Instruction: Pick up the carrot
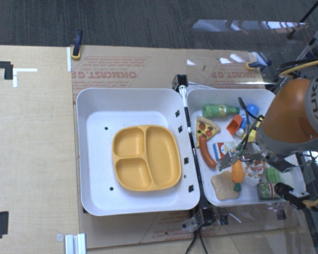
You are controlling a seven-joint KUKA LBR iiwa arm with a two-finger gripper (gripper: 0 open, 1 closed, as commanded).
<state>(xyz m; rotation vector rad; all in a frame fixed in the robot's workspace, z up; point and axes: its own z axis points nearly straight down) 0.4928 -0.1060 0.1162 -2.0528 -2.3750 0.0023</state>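
Struggling to make out the end effector [242, 156] here, tucked low under the bulky orange-banded arm [289, 115] and blurring into the clutter of the right bin [228, 93]. Honestly not managing to tell how far open it is, or whether it is gripping anything.

Spotting the carrot [237, 172] right below it, toward the near side of that bin, orange body pointing up at the end effector and green tip facing the front wall. Looking like touching or just about touching at the top, but not seeing enough to call it held.

Losing the right part of the bin behind the arm, so only guessing at outlines of the boxes and a green item [273, 175] there.

Noticing plenty crowding the carrot: a bread slice [225, 186] just beside it on the left, a sausage [208, 153] further left, a pizza slice [206, 127] above that, and a green bottle [221, 110] lying along the far wall. Also catching something blue [252, 110] and a small red-orange block [234, 125] near the arm.

Seeing a yellow divided plate [147, 157] sitting in the left bin [85, 142], well apart from all that, with both bins resting on the tabletop [32, 142].
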